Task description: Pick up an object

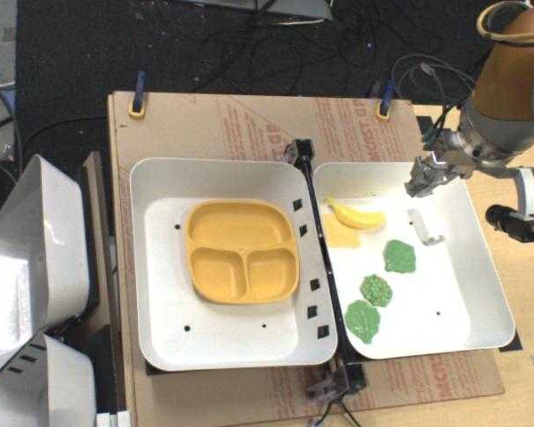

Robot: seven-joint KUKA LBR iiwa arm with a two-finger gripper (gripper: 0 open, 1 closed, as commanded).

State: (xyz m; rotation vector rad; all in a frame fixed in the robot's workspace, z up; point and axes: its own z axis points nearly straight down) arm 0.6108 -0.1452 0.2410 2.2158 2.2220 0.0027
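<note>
In the right bin point(481, 278) lie a yellow banana point(357, 215), a flat pale-yellow slice point(341, 235) just below it, and three green pieces: a leaf point(399, 257), a bumpy cluster point(376, 289) and another leaf point(363, 320). A small grey-white piece point(424, 227) lies to the right of the banana. My gripper point(424, 180) hangs over the far part of this bin, up and to the right of the banana and just above the grey-white piece. I see nothing held in it.
The left bin point(156, 238) holds a yellow three-compartment plate point(243, 250). A black divider point(313, 238) with clips runs between the bins. White containers point(31, 256) stand at the left of the bench. Cables lie on the dark floor behind.
</note>
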